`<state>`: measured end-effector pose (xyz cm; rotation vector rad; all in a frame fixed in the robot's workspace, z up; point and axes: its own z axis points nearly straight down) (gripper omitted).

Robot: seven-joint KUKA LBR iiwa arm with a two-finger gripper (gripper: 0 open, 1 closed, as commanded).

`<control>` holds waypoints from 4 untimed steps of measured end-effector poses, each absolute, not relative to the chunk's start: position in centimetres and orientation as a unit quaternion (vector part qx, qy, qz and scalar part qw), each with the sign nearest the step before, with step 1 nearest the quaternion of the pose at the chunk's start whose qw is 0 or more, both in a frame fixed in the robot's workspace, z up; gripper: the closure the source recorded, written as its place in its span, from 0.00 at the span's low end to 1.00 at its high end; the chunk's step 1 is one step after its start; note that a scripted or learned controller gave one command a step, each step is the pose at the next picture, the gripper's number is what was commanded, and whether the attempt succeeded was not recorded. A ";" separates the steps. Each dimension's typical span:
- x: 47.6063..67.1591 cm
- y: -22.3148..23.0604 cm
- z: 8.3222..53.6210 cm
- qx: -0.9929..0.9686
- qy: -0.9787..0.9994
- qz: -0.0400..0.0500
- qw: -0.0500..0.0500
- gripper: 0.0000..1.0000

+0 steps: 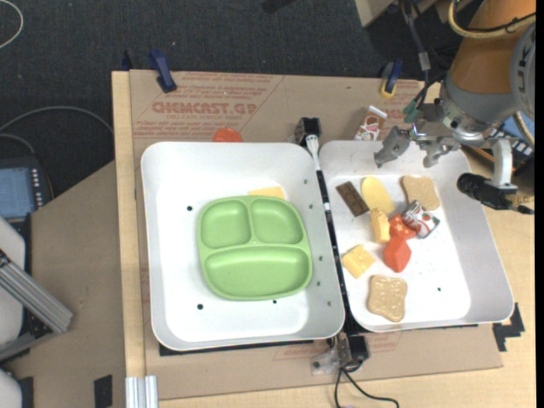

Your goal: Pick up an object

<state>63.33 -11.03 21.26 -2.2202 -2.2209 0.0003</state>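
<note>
My end effector (411, 145) hovers over the far edge of the right shallow white bin (484, 270), fingers spread apart, nothing between them. Nearest target: the tan bread-slice-shaped toy (420, 190), just below and slightly right of it. Plan: centre above it, drop straight down, and close across its narrow side. Risk: the red-and-white crumpled wrapper (418, 218) touches it, so I keep my fingers clear of that side.

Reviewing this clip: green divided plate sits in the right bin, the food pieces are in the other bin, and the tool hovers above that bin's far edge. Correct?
Not quite. The camera view shows the green divided plate in the left bin, not the right. The food pieces lie in the right bin, and the tool hovers above that bin's far edge, as you said.
</note>
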 end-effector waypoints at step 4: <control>64.8 -9.3 8.5 -0.707 -0.707 0.001 0.001 0.00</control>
